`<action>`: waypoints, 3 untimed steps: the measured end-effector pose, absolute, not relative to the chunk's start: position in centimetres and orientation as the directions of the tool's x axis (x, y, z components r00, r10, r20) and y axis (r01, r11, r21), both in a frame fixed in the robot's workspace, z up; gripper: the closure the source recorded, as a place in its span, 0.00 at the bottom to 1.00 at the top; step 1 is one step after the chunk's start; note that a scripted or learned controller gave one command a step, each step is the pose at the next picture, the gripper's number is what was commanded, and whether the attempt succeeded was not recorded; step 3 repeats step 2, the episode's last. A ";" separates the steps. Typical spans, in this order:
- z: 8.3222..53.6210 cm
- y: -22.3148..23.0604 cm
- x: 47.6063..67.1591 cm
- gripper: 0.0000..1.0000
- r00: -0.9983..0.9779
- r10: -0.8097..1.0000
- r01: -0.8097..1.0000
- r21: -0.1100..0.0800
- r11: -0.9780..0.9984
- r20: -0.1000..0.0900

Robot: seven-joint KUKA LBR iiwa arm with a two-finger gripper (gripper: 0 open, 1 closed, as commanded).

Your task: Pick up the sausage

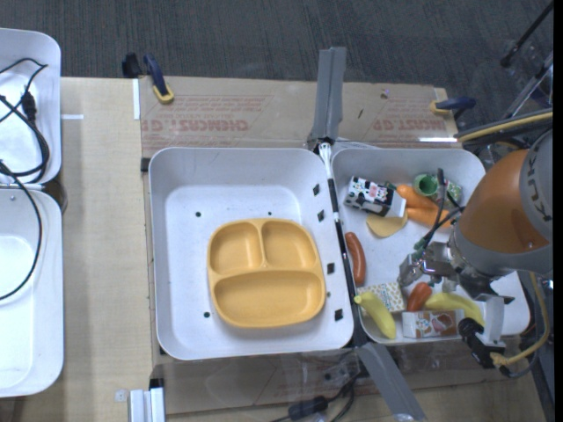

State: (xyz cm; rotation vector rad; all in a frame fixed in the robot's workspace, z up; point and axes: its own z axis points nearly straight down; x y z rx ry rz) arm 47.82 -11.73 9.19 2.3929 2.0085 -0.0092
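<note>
Sausage [354, 258]: lies lengthwise near the left wall of the right bin [400, 341], untouched.
Gripper [420, 275]: low in the same bin, right of the sausage (whether clenched or released, I cannot tell).
Left bin [167, 236]: holds 1 yellow divided plate [266, 272].
Banana [376, 315]: just below the sausage.

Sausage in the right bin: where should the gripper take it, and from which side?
Probably at the middle of the sausage, coming straight down from above. It lies flat and lengthwise close along the right bin's left wall, so the fingers would best close across its narrow width. The wall leaves little room on that side. The gripper sits apart from it, over the other items.
</note>
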 end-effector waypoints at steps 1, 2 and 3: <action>9.8 -11.5 47.8 1.00 0.173 0.985 0.985 0.001 -0.173 -0.010; 18.9 -8.7 47.9 1.00 -0.141 0.990 0.990 -0.003 0.141 0.000; 18.9 -8.7 47.9 1.00 -0.141 0.990 0.990 -0.003 0.141 0.000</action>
